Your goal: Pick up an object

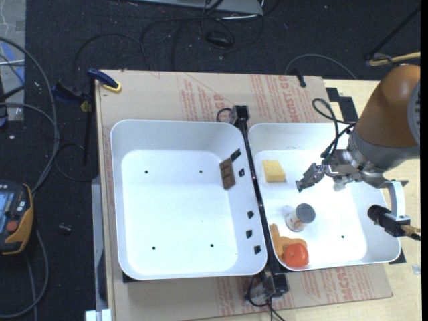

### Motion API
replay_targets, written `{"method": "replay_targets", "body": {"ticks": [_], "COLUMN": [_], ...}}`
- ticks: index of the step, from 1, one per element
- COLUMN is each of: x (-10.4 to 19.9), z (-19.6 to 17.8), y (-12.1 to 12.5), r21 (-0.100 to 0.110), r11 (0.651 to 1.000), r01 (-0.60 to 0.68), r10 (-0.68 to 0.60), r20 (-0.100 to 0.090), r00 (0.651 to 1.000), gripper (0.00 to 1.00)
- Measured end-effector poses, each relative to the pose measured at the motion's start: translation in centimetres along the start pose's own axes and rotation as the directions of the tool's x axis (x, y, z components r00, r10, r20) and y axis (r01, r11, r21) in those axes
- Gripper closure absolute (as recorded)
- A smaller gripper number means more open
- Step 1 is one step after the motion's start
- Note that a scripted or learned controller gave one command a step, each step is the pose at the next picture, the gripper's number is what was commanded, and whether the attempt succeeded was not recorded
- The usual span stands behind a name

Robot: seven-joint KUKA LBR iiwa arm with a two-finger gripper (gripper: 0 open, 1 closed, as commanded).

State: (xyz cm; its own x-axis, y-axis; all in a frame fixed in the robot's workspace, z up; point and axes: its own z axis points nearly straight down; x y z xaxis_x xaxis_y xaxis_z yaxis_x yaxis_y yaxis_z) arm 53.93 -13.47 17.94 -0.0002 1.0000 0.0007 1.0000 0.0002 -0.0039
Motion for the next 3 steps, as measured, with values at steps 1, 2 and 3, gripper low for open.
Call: {"method": "replay_targets", "body": {"ticks": [1, 2, 3], "x": [0.4, 0.4, 0.8], "z": [4.6, 3.3, -1.6], "y": [-0.7, -0.6, -1.4], "r21": [0.001, -0.004, -0.008], "r11": [1.000, 1.000, 1.000], "r01": [0.000, 0.000, 0.000], "r10": [0.000, 0.000, 0.000], "r20": [0.000, 0.000, 0.001], "r00": [1.000, 1.000, 1.000], "gripper": [0.00, 1.00, 1.00]}}
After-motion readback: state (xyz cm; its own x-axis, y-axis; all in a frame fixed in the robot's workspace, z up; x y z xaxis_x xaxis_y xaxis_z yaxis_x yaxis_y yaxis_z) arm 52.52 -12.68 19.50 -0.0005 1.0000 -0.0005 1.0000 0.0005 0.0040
